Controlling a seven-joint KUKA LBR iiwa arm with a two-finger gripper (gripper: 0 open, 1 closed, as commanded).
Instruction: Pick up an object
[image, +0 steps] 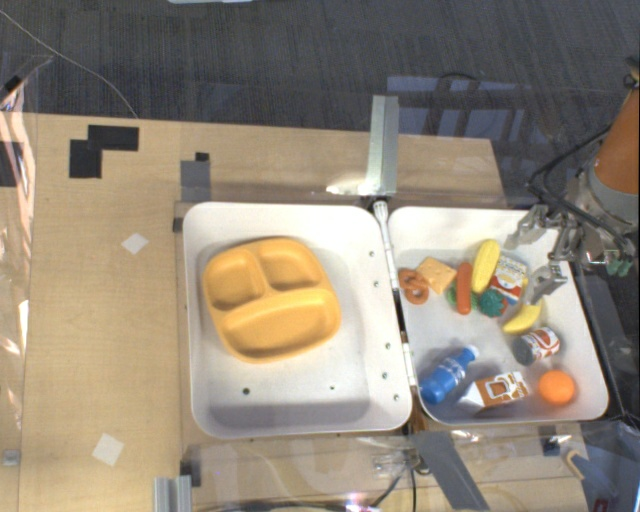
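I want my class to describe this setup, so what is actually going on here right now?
A grey robot arm with an orange band reaches in from the right, its two-finger gripper open above the right white bin. It holds nothing. That bin holds toy items, among them a yellow corn cob, a yellow banana, an orange ball and a blue bottle. A yellow divided plate lies in the left white bin.

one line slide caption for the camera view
Gripper above right bin of toy food; yellow tray in left bin.
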